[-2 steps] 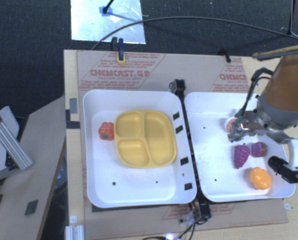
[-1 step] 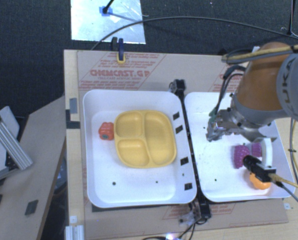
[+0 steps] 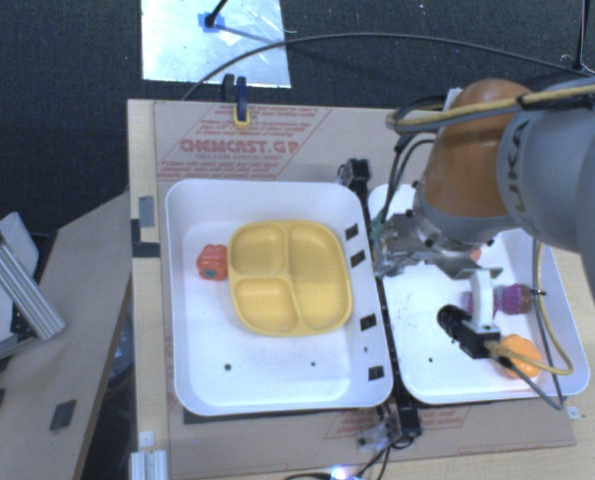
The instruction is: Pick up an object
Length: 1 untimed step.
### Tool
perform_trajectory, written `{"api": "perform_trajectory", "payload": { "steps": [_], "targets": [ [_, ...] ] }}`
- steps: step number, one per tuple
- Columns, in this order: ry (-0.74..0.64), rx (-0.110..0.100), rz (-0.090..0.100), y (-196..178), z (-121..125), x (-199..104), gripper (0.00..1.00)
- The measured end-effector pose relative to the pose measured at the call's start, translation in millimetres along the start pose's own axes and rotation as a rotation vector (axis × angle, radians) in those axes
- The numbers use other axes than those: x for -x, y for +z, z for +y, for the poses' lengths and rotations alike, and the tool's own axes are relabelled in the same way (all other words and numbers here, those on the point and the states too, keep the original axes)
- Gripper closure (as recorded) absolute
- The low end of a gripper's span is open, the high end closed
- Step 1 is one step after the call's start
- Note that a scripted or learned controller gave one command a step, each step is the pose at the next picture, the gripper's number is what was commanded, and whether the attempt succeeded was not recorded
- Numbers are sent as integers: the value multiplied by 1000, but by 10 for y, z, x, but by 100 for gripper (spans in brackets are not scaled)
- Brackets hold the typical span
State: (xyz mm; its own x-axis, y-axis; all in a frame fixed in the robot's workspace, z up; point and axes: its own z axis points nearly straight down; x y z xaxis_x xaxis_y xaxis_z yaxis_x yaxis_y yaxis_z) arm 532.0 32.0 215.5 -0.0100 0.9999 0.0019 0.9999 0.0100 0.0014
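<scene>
Arm (image 3: 567,168): bulky smooth grey casing, dark lettering just right of the orange band (image 3: 472,158). Band rounded, glossy. Thin black cables (image 3: 405,158) loop left of band; yellowish cable (image 3: 477,111) crosses its top. Silver-grey wrist (image 3: 442,233) below band.

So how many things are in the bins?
4: yellow plate and red-orange toy in the left bin; purple toy and yellow-orange toy in the right bin. The arm may hide more.

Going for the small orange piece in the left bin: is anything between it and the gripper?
Yes. The yellow divided plate lies between them: the orange piece sits by its left edge, while the gripper is over the right bin, at its left side. Crossing above the plate looks clear.
</scene>
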Motion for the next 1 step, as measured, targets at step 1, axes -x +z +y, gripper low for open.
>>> {"api": "perform_trajectory", "payload": {
  "steps": [1],
  "targets": [
    [-1,1,1,-126,49,-583,100]
  ]
}}
